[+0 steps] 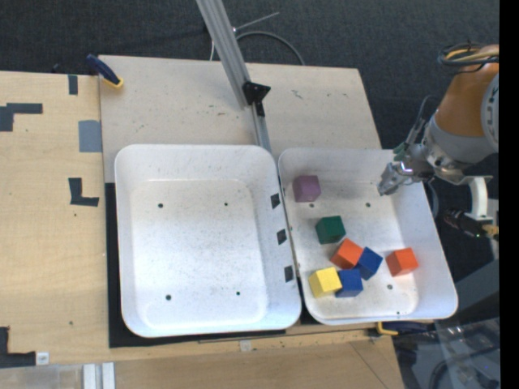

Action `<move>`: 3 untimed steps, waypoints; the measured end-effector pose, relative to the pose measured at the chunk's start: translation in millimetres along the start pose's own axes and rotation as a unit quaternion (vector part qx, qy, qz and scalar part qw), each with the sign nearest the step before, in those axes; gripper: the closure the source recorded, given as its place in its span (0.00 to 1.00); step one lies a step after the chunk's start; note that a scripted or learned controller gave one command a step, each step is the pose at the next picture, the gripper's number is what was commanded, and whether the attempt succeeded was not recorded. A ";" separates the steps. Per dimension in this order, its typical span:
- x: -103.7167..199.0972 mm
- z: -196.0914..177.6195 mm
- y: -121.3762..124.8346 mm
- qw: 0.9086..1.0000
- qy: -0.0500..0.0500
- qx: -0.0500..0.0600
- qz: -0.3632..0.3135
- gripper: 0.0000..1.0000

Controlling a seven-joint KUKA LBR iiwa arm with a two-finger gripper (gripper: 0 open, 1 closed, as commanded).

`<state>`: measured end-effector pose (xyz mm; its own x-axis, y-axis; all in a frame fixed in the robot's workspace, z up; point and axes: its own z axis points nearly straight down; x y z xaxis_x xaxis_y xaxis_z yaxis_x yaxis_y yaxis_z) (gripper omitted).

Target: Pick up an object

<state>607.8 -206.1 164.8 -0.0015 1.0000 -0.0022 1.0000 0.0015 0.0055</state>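
Note:
The right bin [422, 217] holds several small blocks: a pale purple one [306, 188] near its back, a green one [330, 229] in the middle, an orange one [348, 253], two blue ones [369, 262] [350, 282], a yellow one [326, 281] near the front, and a red-orange one [401, 261] at the right. My gripper [388, 182] hangs over the bin's back right part, well right of the purple block and apart from every block. Nothing shows between its fingers.
The left bin [130, 177] sits beside the right one. A slanted metal rail [229, 47] with a black clamp [255, 93] runs down to the bins' shared back edge. A blue and yellow object [105, 70] lies on the bench at the far left.

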 end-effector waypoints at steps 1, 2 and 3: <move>5.8 -62.3 4.4 1.000 0.000 0.000 0.000 1.00; 6.3 -66.5 4.8 1.000 0.001 0.003 0.000 1.00; 62.1 -63.4 -0.2 1.000 0.002 0.003 -0.002 1.00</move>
<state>607.1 -143.9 228.0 -0.0056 1.0000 0.0016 1.0000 0.0056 -0.0011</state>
